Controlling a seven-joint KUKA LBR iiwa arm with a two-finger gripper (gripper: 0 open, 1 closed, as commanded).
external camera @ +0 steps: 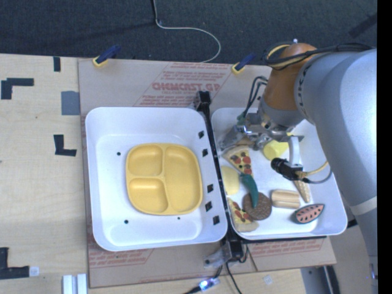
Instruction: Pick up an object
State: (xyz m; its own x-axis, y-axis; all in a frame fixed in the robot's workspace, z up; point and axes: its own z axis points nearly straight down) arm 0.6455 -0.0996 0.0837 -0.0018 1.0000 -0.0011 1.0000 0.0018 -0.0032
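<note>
My gripper (237, 137) hangs low over the far left part of the right bin (331, 225), just above a pizza slice toy (240, 161). Below that slice lie a pale yellow piece (229, 179), a green pepper-like toy (248, 184), a brown round cookie (258, 206) and a second pizza slice (240, 217). To their right sit a tan roll (285, 198) and a watermelon slice (308, 213). A yellow lump (277, 149) rests right of the gripper. I see nothing lifted off the bin floor.
The left bin (104, 139) holds a yellow divided plate (164, 177). The ridge where the bins meet (213, 164) runs just left of the gripper. The arm's grey body (343, 115) covers the right bin's far right side. A small black part (280, 165) and cables hang by the wrist.
</note>
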